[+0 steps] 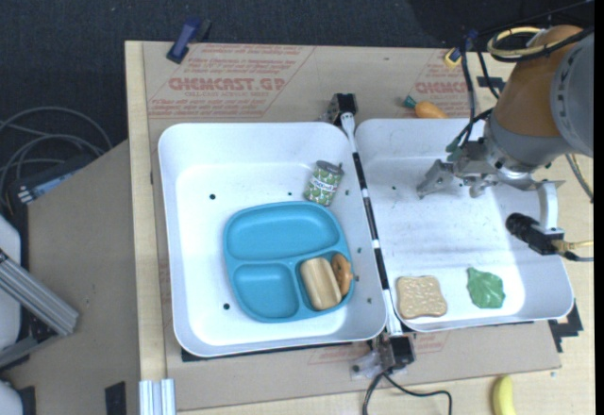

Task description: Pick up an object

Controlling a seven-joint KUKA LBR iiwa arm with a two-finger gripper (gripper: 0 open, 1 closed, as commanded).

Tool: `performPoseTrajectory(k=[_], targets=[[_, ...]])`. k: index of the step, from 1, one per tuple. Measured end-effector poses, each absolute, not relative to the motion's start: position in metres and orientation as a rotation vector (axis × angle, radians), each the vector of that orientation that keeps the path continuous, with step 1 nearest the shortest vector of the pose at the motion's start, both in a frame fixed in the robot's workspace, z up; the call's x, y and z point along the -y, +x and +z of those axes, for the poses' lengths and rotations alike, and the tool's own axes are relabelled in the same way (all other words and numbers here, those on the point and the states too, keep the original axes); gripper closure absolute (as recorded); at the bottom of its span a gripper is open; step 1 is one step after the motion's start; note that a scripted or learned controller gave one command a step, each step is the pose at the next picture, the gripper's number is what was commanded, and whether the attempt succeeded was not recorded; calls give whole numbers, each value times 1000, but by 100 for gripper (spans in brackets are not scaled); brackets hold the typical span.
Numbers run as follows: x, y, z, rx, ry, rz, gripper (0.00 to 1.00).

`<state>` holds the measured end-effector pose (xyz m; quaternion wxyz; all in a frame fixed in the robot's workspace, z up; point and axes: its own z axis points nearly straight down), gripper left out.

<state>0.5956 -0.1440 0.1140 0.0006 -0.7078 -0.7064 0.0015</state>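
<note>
Camera view, seen from above at a slant: two shallow white bins are shown side by side on a cardboard-covered bench. Nearest the viewer, at the bench's front edge, part of a yellow object point(503, 395) is seen. Within the right bin point(528, 309), along its near wall, a slice of toast point(420, 296) and a green leafy piece point(485, 288) are laid well apart from each other. In the left bin point(184, 215), a blue compartment tray point(279, 256) is placed toward the near right; a bread roll point(324, 281) is held in its near right compartment, with a darker brown piece just beside it at the rim. Just beyond the tray, near the divider between the bins, a small green-patterned can point(324, 184) is stood, tilted slightly. Farther back in the right bin, the gripper point(453, 177) is positioned low over the bare floor, far from the toast and the leafy piece; nothing is seen between its fingers, and whether they are spread or closed cannot be told. The grey arm with its orange band point(533, 92) is seen entering from the right. Beyond the bins, a small orange item point(427, 108) and a blue clip point(187, 39) are left on the cardboard.
</note>
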Motion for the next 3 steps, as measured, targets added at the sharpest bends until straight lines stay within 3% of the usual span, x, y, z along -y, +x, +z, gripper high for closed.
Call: performPoseTrajectory(k=[1,2,3], targets=[[167,479,179,2219,-2222,1,0],[85,527,185,2223,-2221,-2,0],[176,516,114,2219,-2223,3,0]])
